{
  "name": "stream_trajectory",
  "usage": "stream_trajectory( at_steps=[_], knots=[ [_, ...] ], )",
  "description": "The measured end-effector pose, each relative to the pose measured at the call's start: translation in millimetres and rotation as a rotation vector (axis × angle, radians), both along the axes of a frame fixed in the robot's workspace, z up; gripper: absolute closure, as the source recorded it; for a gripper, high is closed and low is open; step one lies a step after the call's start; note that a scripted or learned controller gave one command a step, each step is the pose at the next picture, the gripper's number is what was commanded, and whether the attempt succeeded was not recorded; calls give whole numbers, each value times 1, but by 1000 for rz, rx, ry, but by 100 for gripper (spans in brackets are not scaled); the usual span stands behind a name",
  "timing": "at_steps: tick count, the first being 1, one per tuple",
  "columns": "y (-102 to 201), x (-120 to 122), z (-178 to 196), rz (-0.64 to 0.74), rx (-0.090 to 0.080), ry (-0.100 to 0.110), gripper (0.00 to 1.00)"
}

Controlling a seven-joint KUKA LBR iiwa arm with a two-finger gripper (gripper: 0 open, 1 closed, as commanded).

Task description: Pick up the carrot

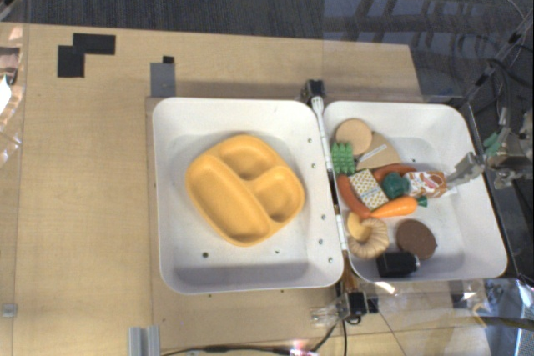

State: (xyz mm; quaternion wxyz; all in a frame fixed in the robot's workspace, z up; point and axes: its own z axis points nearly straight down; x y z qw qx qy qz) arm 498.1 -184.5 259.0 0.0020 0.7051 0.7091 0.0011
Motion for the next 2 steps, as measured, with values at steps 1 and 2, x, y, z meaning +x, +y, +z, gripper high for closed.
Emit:
stream_trajectory(
  at_steps=[1, 2],
  knots=[
    [40, -5, -140, -60, 4, 11, 0],
    [98, 33, -170, 8, -2, -9, 0]
  ],
)
